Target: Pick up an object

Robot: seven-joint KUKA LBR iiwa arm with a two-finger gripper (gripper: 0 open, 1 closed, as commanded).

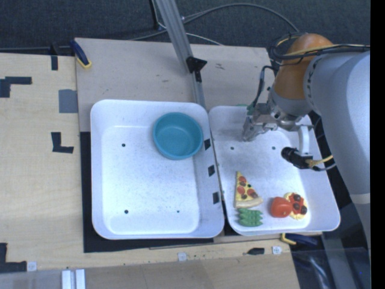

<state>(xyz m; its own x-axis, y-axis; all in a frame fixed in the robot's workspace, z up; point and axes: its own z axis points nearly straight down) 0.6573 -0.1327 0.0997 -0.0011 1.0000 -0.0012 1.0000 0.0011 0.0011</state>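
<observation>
My gripper (249, 133) hangs over the far part of the right bin (228, 161), its tips close to the bin floor with nothing visible between them. Toward the bin's near edge lie a toy pizza slice (245, 191), a green toy vegetable (250, 218) just below it, a red tomato (280, 206) and a small yellow and red toy food piece (296, 203). All of these sit well nearer to the camera than the gripper. A blue bowl (177, 135) rests upright in the far right part of the left bin (114, 179).
A grey metal pole (180, 38) slants down from the top to the gap between the bins. Black cables (240, 11) run across the bench behind the bins. The arm's grey body (346, 119) covers the right bin's right side.
</observation>
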